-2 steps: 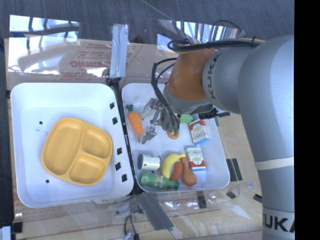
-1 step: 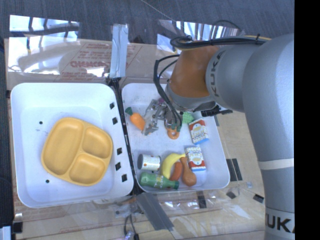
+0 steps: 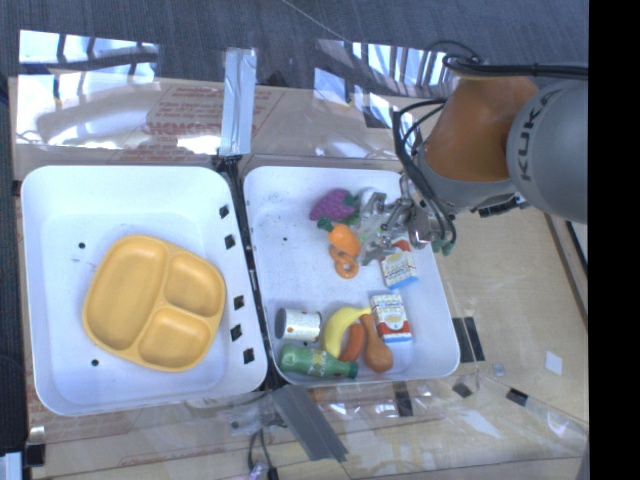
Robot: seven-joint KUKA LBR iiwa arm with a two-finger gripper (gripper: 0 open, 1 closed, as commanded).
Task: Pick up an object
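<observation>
Camera view: hand (image 3: pixel 378 230), grip state unclear, hovers just right of the orange carrot (image 3: pixel 344 240).

Bright, even light falls on me from above, so shadows under my fingers (image 3: pixel 385 230) stay faint. Beyond them, hard glare flares on the foil-like sheet (image 3: pixel 90 128) behind the white bins (image 3: pixel 130 378). Detail around my fingertips is soft, slightly blurred.
</observation>
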